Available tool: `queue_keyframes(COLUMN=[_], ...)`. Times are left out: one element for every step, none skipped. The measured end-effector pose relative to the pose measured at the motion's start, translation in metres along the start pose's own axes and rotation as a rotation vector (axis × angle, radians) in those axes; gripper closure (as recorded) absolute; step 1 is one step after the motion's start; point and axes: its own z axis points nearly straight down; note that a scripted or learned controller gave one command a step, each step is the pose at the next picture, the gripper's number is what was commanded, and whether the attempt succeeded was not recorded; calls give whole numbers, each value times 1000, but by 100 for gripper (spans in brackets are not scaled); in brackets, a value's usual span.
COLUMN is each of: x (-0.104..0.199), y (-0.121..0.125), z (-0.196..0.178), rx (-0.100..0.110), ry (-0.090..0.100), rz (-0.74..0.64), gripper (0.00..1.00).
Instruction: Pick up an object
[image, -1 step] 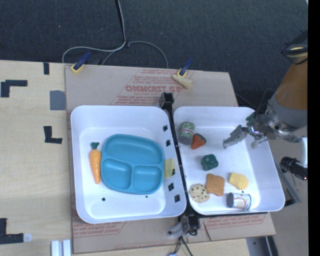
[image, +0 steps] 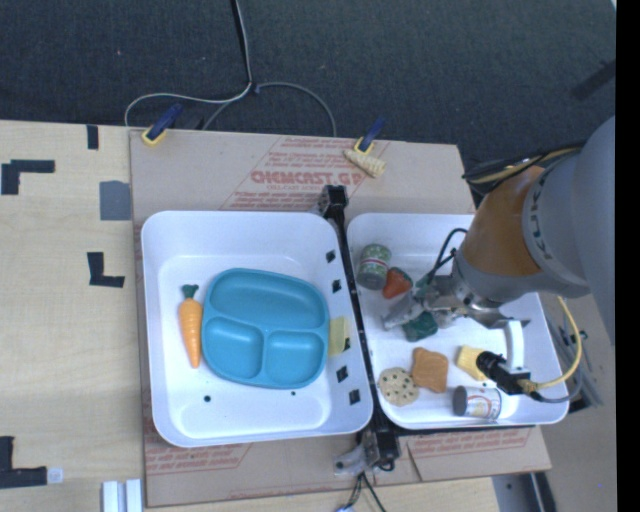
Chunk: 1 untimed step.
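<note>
Arm (image: 540, 235) over 2 bins (image: 160, 300): 1 carrot (image: 190, 325), 1 tray (image: 265, 328).

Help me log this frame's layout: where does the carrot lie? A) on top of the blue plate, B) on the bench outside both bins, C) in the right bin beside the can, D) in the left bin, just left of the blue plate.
D: the carrot lies on the left bin's floor, beside the left edge of the blue plate.

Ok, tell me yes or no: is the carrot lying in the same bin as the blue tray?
Yes, the carrot lies in the left bin, just beside the blue tray's left edge.
</note>
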Motion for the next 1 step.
queue_keyframes(x=[-2], y=[2], z=[-18], rx=[-3], ry=[2], rz=[2], gripper=[100])
